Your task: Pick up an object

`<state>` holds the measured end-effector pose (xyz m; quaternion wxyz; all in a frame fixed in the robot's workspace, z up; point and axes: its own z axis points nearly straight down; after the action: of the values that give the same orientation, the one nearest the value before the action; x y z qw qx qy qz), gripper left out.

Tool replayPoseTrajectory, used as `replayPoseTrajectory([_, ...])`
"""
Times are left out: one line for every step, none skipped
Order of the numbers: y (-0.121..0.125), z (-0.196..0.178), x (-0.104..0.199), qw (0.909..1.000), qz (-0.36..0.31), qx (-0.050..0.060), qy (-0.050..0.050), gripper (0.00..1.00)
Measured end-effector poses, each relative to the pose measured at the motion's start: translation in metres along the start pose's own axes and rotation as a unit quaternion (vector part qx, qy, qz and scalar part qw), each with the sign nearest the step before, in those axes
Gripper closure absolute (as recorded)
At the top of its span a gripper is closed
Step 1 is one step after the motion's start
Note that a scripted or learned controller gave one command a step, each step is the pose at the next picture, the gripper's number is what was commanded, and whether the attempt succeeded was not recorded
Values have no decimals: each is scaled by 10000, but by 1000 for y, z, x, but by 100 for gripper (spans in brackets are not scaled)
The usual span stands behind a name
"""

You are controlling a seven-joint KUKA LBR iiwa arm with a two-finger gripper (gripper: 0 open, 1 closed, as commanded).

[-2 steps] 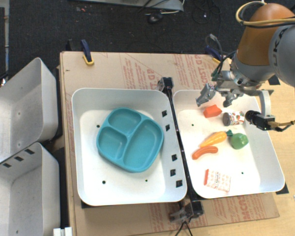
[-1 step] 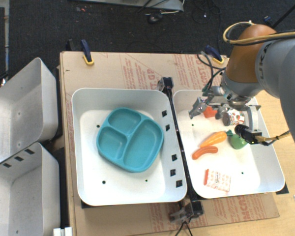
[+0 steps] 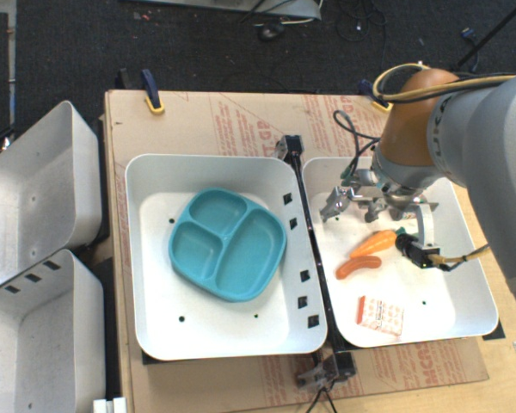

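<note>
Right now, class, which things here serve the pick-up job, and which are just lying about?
For the job:
tool
toy carrot
orange sausage-shaped piece
small printed packet
right bin

Lying about:
teal divided plate
left bin
spare bins

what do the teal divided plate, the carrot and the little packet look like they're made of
Teal divided plate: likely moulded plastic, matte, of a single even colour with rounded compartment ridges.
Carrot: probably a plastic or rubber toy, smooth and evenly orange with a green tip.
Packet: seems paper or thin card, flat and white with red print too small to read.
</note>
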<state>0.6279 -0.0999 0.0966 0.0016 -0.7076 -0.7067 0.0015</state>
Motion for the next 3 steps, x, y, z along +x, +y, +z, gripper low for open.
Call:
replayPoseTrajectory([2,-14,0,10000,2,-35,-5,100])
replayPoseTrajectory([3,-57,-4,10000,6,-42,-5,100])
replayPoseTrajectory([8,-101,0,10000,-20,-46,-5,100])
